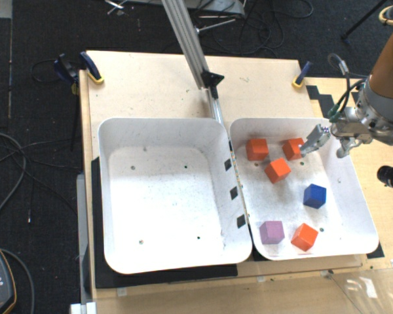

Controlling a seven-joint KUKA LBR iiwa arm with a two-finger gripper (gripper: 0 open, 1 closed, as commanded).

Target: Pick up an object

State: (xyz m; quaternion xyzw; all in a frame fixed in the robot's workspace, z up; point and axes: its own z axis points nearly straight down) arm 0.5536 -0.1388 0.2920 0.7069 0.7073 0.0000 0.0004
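Jaws are spread, nothing held between them.
The gripper (329, 142) is seen over the right bin (354, 195), one finger just beside an orange cube (292, 148); further orange cubes, a blue cube (315, 195) and a purple cube (272, 231) are scattered below.

Dark carpeted floor (33, 18), black cables (6, 149) strewn about, pale wooden bench (150, 84), metal pole (183, 31)

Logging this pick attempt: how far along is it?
Done: the gripper has reached the right bin, by its upper edge near an orange cube. In hand: nothing between its open fingers. Left: close on a cube and lift; all six cubes lie in the bin.
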